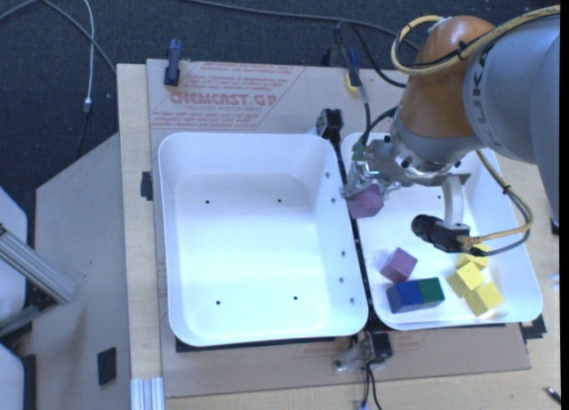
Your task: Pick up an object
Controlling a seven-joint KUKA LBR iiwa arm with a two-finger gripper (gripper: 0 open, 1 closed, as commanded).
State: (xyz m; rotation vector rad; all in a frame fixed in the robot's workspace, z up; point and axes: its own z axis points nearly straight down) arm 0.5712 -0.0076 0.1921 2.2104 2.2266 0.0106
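My gripper [365,184] hangs over the left edge of the right bin [516,268], just below the arm's orange band. A mauve block [365,204] sits between its fingertips, at the rim that divides the two bins, and the fingers are shut on it. Lower in the right bin lie a purple block [398,264], a blue block [407,296] touching a green block [432,290], and two yellow blocks [476,287] near the front right corner.
The left bin [178,221] stands beside the right one, their rims touching. A black cable fitting [437,232] hangs from the arm over the middle of the right bin. Cardboard with red print [222,97] lies behind the bins.
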